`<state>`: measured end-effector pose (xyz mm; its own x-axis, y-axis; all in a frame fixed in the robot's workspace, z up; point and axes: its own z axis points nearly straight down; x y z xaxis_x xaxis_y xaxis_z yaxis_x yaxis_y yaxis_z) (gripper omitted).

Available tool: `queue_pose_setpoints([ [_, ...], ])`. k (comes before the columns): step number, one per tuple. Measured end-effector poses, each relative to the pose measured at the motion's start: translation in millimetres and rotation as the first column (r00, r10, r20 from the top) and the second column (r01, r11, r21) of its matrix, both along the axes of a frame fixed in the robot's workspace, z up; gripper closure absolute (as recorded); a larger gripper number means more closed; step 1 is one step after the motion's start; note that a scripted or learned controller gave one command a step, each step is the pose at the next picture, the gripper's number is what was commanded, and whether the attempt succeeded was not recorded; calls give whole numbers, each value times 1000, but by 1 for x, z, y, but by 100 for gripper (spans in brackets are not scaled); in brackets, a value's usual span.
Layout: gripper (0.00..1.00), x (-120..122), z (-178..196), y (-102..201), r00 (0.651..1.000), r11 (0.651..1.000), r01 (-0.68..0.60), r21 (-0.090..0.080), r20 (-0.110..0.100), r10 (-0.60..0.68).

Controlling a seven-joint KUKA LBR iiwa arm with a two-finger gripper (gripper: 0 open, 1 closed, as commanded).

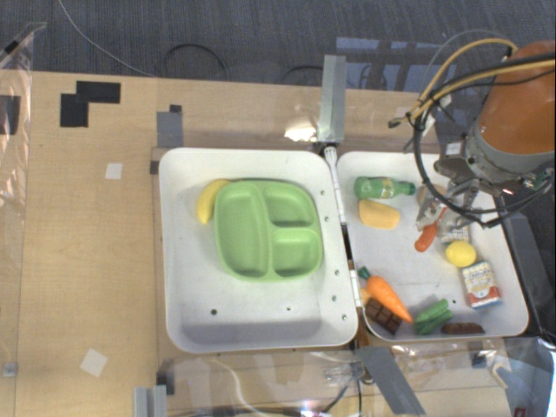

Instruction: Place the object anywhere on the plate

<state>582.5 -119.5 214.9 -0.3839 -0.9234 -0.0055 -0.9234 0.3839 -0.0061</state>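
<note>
Green divided plate [265, 230] sits in the left white bin [187, 315], with a yellow banana [207, 200] touching its upper-left edge. Right bin [512, 315] holds a green bottle [382, 188], a pale yellow block [379, 215], a lemon [460, 254], a small carton [479, 285], a carrot [387, 295], a chocolate piece [382, 316] and a green pod [432, 315]. Pincer [439, 224] hangs over the right bin, just beside a small orange-red object [424, 238]; open or closed, cannot tell. Both bins rest on the wooden table [87, 259].
</note>
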Motion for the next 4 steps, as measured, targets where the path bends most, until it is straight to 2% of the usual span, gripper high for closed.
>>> queue_pose_setpoints([
  [1, 100, -11, -30, 98, 988, 988, -155, 2, -1, 155],
  [2, 100, -20, -30, 168, 964, 964, -266, 1, -1, 266],
  [3, 100, 23, -29, 195, 828, 828, -560, -2, 1, 560],
  [4, 100, 88, 49, 221, 886, 886, -463, -4, 8, 463],
])
